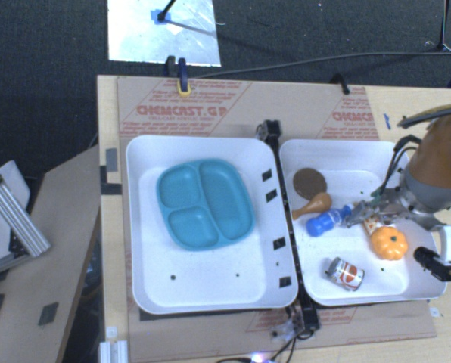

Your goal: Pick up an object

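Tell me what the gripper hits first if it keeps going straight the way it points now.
The gripper points toward the picture's left, low over the right white bin. First in line looks to be the small blue plastic bottle, just ahead of it. Height is hard to judge from above.

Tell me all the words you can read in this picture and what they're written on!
"CHEMCAST GP": red print on the brown sheet under the bins, above the left bin.
The same red print above the right bin: partly readable, it looks like the same word.
Label on the small can: too small to read.
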Motion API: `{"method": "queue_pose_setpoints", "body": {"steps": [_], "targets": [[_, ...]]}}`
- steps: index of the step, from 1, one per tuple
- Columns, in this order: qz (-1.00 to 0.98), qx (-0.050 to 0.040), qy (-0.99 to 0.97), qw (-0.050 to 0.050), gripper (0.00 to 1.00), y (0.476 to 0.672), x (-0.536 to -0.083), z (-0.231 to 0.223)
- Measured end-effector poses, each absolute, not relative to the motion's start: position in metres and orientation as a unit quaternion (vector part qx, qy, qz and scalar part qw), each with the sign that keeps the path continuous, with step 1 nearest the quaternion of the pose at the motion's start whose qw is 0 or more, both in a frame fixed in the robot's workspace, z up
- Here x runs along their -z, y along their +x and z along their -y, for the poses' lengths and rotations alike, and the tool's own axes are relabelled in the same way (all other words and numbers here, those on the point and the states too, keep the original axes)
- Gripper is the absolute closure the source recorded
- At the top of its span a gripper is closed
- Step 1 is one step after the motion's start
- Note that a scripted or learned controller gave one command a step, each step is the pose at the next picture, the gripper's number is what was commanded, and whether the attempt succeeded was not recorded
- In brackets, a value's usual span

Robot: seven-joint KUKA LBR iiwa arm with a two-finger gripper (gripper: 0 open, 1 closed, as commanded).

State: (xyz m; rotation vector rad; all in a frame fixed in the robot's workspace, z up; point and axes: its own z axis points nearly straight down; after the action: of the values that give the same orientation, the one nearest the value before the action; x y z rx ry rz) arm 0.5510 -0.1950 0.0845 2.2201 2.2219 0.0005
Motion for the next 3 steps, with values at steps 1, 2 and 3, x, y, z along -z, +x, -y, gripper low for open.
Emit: {"method": "queue_pose_setpoints", "body": {"steps": [1,2,3], "targets": [[-0.707,-0.0010,0.707,0.002,1.00,0.552,-0.096,0.195],[-0.708,-0.0014,0.706,0.003,1.00,0.558,-0.141,0.200],[-0.708,-0.0015,0.706,0.003,1.00,0.550,-0.193,0.197]]}}
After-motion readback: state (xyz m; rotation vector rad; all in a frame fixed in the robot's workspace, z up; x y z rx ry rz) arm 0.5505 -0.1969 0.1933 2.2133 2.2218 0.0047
